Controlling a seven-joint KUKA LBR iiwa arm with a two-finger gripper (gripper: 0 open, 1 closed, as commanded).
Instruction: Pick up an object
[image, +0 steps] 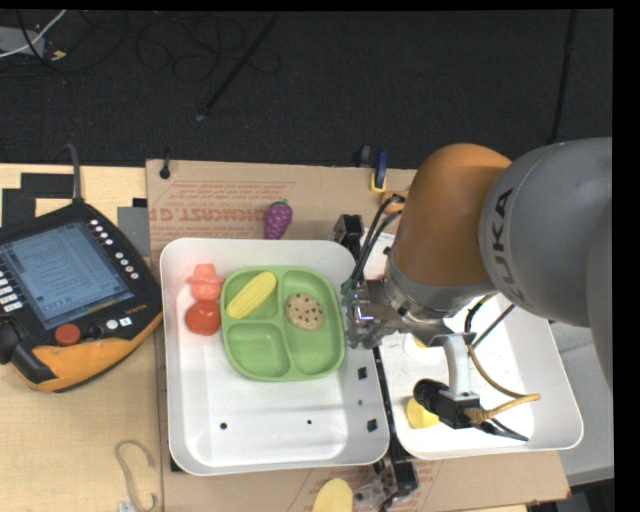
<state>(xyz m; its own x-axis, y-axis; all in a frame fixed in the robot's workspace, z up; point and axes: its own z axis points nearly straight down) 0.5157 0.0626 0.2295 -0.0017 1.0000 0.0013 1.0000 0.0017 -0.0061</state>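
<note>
From where I stood, the pick had not been made: nothing was lifted, and nothing could be seen caught in the gripper (360, 318), which hung low over the wall between the two bins, at about three o'clock of the left bin (260, 440). The bulk of the wrist above hid it, so I could not tell whether it was open or closed. The whole grasp and lift, I judged, was left to do. The left bin held a green divided plate (265, 350), with a yellow corn cob (249, 294) in its ten o'clock compartment and a speckled cookie (305, 311) in the one toward two o'clock, nearest the gripper. A pink-and-red toy (203, 298) lay on the bin floor just beside the plate, at its nine o'clock. In the right bin (545, 400), a small yellow object (420, 416) lay toward seven o'clock, partly hidden by the robot's own gear. A purple grape bunch (278, 218) lay outside, at twelve o'clock of the left bin.
</note>
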